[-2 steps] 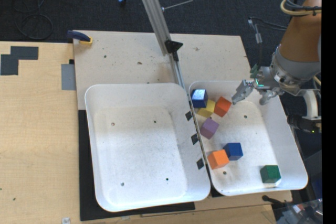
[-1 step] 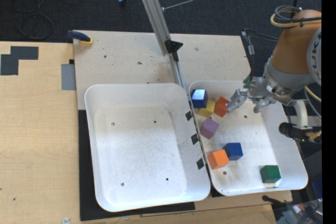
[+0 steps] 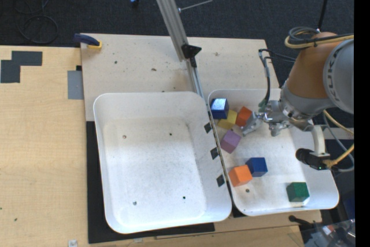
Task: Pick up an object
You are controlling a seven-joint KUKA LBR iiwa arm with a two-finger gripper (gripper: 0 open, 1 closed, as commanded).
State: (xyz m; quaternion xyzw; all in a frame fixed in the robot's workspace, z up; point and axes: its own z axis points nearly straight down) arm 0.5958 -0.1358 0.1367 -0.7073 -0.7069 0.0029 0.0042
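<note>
The right bin [image 3: 327, 201] holds several small blocks. At its upper left, a blue block [image 3: 219, 106], a yellow block [image 3: 229, 120] and a red-orange block [image 3: 244, 115] sit bunched together. A purple block [image 3: 230, 140] lies just below them. Lower down, an orange block [image 3: 240, 174] touches another blue block [image 3: 258, 166], and a green block [image 3: 298, 191] sits alone near the front right corner. My gripper [image 3: 252, 126] is low in the bin, right beside the red-orange block and just right of the purple one. Nothing is visibly held in it.
The left bin [image 3: 101, 124] adjoins the right one, with black clips along the shared wall. A slanted aluminium rail [image 3: 171, 14] rises behind the bins. The arm and its cables [image 3: 312, 81] cover the right bin's upper right part. A small blue-yellow item [image 3: 88, 40] lies at the bench's far left corner.
</note>
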